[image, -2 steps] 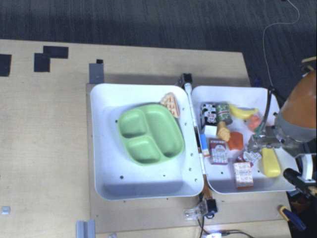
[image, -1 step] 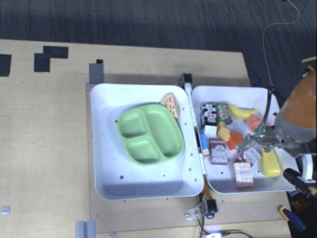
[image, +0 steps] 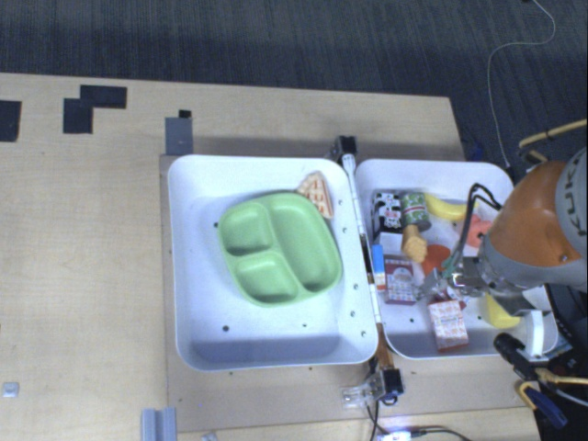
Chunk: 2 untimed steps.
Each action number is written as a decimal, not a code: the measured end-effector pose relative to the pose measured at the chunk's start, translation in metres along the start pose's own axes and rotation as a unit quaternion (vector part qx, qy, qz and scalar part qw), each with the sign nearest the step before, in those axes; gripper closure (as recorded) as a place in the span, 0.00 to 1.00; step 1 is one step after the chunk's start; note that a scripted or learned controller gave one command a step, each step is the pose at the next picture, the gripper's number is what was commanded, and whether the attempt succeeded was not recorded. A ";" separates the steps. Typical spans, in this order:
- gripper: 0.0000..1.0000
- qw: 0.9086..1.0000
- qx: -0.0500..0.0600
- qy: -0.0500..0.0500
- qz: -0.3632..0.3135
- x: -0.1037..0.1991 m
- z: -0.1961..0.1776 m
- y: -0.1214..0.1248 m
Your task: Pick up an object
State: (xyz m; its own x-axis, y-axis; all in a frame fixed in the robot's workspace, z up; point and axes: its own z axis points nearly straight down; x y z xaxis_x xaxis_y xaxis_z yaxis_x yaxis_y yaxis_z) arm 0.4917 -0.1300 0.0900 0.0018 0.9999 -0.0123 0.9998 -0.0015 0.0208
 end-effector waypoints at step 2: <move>1.00 1.000 0.008 0.007 -0.004 0.071 -0.094 0.084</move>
State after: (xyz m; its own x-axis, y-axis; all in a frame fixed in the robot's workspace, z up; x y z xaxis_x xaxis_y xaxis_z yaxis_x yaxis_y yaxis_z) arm 0.5743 -0.0580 0.1854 -0.0055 1.0000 0.0012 1.0000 0.0055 0.0052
